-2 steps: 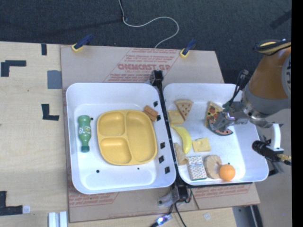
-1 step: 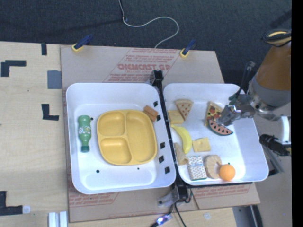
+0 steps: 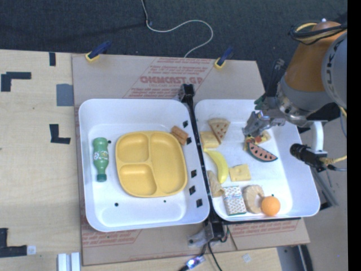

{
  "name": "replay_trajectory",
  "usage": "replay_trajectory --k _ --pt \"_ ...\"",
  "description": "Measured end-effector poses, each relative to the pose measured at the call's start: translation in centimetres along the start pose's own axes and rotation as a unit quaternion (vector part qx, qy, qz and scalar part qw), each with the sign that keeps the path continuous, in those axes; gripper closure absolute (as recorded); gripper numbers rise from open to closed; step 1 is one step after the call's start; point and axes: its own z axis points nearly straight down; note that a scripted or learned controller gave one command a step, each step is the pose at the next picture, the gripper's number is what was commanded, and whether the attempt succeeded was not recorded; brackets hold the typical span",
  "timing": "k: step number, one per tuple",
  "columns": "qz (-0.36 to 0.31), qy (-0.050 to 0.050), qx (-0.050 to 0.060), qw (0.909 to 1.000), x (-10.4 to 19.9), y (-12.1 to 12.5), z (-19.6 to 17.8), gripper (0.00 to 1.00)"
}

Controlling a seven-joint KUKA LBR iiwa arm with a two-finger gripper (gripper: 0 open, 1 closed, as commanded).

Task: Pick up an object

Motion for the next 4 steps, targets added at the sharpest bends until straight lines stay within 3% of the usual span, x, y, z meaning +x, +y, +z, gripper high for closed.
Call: replay_trajectory --k 1,2,4 --pt "0.000 0.000 -0.001 1.0000 2.3 4.9 -0.6 1.00" --pt "0.002 -0.001 0.001 1.0000 2.6 4.2 -1.1 1.00" --pt "0.002 -0.001 0.000 1.0000 3.0 5.7 -1.0 1.00"
